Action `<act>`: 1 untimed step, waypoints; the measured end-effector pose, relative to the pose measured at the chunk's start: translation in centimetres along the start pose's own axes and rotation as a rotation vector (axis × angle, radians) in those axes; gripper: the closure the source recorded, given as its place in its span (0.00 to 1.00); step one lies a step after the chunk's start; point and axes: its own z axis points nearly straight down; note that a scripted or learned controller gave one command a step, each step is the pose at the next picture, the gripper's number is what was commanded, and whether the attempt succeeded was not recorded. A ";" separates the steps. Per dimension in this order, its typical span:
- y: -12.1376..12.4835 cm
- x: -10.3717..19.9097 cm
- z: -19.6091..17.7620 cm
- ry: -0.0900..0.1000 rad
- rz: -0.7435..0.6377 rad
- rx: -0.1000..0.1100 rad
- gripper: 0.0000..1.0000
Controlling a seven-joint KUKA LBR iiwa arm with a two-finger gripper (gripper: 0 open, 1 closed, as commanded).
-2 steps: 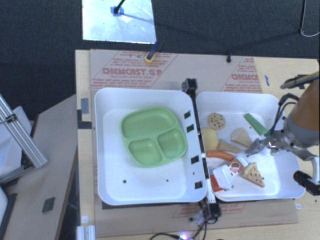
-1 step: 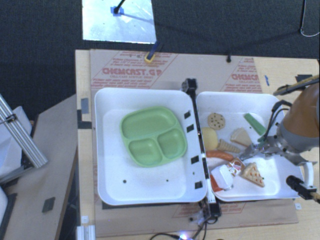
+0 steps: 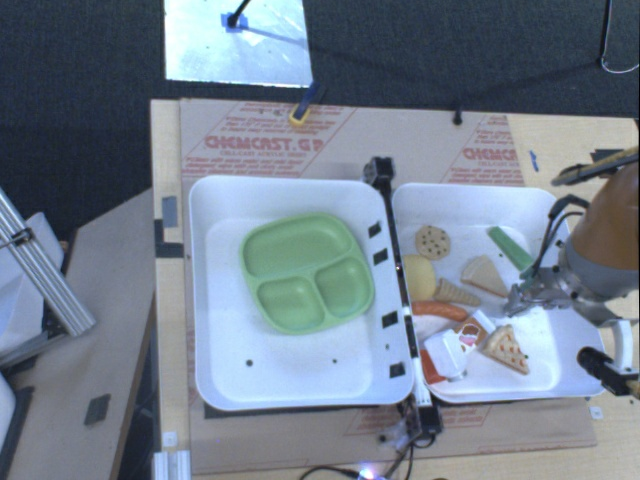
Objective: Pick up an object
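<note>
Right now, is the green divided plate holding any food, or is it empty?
Empty. The green plate lies flat in the left bin, all three compartments bare; the toy food sits in the right bin.

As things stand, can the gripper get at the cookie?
Probably yes. The cookie lies flat and apart from the other toy food in the right bin, open from above. The gripper hovers in that same bin, nearer the pizza slice.

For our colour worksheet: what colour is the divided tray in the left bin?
Light green: the divided tray shows plainly in the camera view, lying in the left bin.
</note>
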 end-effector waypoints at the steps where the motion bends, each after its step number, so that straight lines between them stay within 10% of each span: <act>1: 0.8 -0.5 -6.2 -0.002 -0.003 -0.005 1.00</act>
